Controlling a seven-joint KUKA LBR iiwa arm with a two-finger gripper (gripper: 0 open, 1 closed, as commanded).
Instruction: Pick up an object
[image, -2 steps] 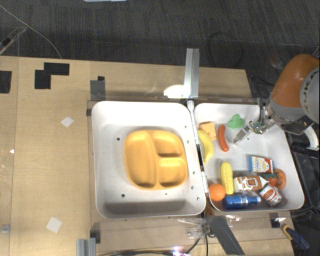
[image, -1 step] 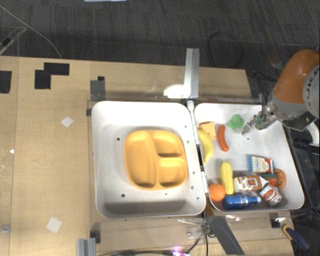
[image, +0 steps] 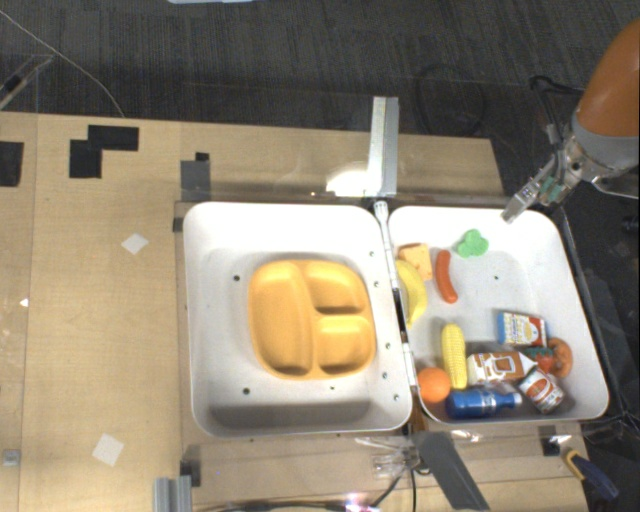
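End effector (image: 522, 203) above bin's far edge; green toy (image: 470, 243) near, apart.

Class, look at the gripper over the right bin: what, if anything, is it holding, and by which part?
Nothing is held. The gripper hangs over the far rim of the right bin with nothing between its fingers; the green toy and the other items lie apart from it.

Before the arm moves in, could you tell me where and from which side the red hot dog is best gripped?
I would grip the red hot dog across its narrow middle, coming straight down from above. It lies flat and nearly upright in the view, with bare bin floor to its right. The banana sits close on its left, so fingers should close left to right with care.
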